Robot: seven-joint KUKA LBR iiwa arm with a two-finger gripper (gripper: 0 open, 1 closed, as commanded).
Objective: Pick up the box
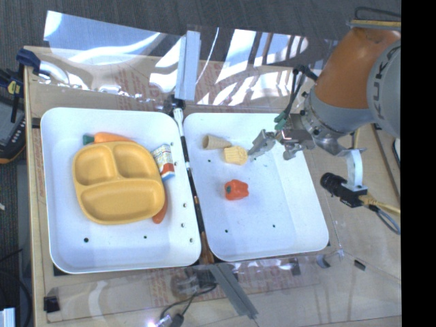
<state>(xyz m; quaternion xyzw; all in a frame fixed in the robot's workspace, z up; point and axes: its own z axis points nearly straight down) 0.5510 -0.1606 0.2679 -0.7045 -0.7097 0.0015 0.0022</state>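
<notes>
At the bottom of the frame there is the pale bench [381, 278], and on its front edge lies a grey metal bar [235, 290].

Above it two white bins stand side by side and their inner rims are touching. In the left bin [58, 251] a yellow divided plate [119, 182] takes most of the middle. Under its lower right edge a small orange-red piece [160, 215] looks out; what it is, I cannot tell.

The box [164, 161] is small and white, with a red and blue end. It lies tilted just beside the right edge of the plate, near the inner wall of the left bin. Nothing is holding it. At the upper left edge of the plate lies an orange carrot [112, 138] with a green end, partly hidden by the plate.

In the right bin [286, 230] a red pepper-like toy [236, 190] lies near the centre. Higher up there is a yellow block [235, 155], and a tan cone [216, 142] lies near it, to the upper left.

The gripper [271, 151] is over the upper part of the right bin, just to the right of the yellow block. Its two fingers stand apart and there is nothing between them. It is well apart from the box, which is in the other bin.

The grey arm [354, 60] with the orange band comes in from the upper right of the frame. At the top, behind the bins, a clear panel [136, 46] shows bright reflections.
</notes>
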